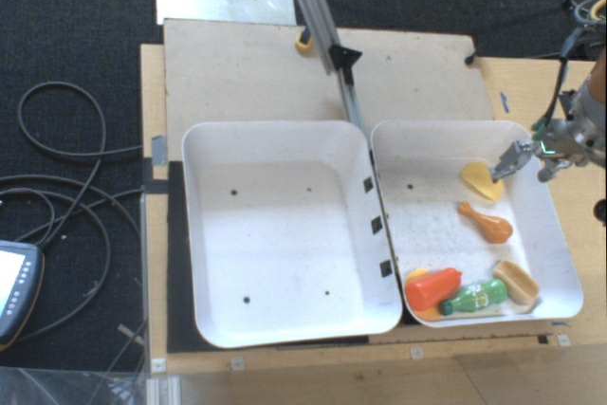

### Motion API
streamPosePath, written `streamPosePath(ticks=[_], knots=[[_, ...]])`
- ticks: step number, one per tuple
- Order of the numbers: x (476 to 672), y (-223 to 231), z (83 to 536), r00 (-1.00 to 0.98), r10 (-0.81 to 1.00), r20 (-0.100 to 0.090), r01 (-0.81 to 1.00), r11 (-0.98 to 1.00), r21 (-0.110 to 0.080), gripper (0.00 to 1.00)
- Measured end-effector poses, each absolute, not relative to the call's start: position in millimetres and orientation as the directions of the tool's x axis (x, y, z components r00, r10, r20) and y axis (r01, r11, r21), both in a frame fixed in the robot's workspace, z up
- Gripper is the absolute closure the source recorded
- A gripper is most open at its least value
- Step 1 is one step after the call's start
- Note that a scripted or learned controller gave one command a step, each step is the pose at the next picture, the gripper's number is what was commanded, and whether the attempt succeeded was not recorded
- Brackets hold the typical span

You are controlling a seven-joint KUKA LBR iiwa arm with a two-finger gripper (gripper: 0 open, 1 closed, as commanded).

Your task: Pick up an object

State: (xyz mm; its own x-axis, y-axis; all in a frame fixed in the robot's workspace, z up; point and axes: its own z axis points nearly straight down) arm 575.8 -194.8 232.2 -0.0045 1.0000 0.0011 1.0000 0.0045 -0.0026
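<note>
On my worktop [237, 71] two bins sit side by side. My pincer [524, 161] hangs over the right bin [417, 156], at its far right side, just beside a wedge-shaped piece [482, 181]. Nearer me lies a drumstick-shaped toy [487, 223]. Along the near wall sit a small bottle [433, 285], another bottle [474, 297] and a bun-shaped piece [517, 283]. The left bin [275, 232] lies beside it.

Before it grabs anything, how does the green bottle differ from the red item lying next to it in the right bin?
The green bottle is slimmer and longer, with a pale label band; the red item is stubbier and plain red-orange. The bottle lies nearer the bin's front edge, toward the tan piece; the red item lies toward the divider side. The gripper is far from both, up by the yellow piece. Both lie on their sides, close together in the right bin.
</note>
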Motion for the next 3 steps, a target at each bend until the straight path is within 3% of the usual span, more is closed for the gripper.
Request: streamPosePath(ticks=[1,3], knots=[[576.6,-194.7,234.3,-0.005,1.0,0.0,1.0,0.005,0.001,0.0],[569.7,-196.4,149.9,-0.001,1.0,0.001,1.0,0.001,-0.003,0.0]])
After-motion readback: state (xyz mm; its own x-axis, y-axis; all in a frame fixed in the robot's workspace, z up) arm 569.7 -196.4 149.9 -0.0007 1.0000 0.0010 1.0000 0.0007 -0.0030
